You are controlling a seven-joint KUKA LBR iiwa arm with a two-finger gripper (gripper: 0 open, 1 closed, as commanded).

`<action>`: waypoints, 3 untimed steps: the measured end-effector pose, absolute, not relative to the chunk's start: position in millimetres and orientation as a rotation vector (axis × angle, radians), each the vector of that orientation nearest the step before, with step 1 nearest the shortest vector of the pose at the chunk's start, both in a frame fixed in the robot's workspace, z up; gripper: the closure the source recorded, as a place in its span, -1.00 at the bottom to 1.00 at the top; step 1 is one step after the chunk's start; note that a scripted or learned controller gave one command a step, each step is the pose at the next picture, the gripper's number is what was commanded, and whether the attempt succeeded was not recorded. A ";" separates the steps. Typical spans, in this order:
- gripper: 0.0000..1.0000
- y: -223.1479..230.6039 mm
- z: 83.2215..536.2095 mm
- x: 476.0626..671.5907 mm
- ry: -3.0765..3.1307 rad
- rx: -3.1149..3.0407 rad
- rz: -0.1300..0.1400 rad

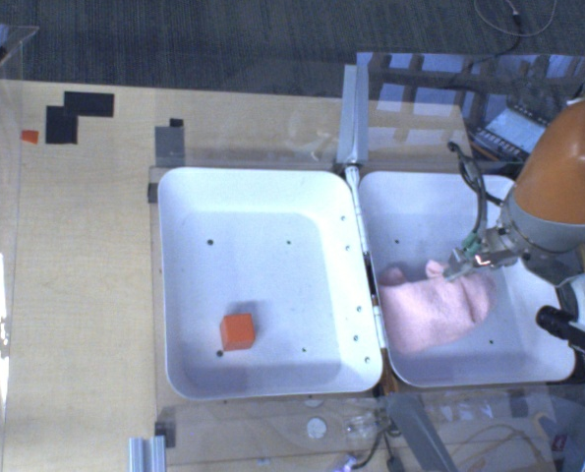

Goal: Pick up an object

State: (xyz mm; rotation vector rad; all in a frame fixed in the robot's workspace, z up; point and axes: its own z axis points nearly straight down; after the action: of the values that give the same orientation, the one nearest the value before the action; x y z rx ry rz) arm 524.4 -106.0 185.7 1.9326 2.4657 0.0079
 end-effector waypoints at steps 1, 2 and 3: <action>-1.00 -105.9 185.7 524.3 2.466 1.933 0.008; -1.00 -136.4 91.5 538.0 2.440 1.952 0.016; -1.00 -122.7 153.0 542.2 2.363 2.058 0.007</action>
State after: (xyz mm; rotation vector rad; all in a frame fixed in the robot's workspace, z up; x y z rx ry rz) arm 542.2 -122.7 153.0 2.0579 2.3630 0.0073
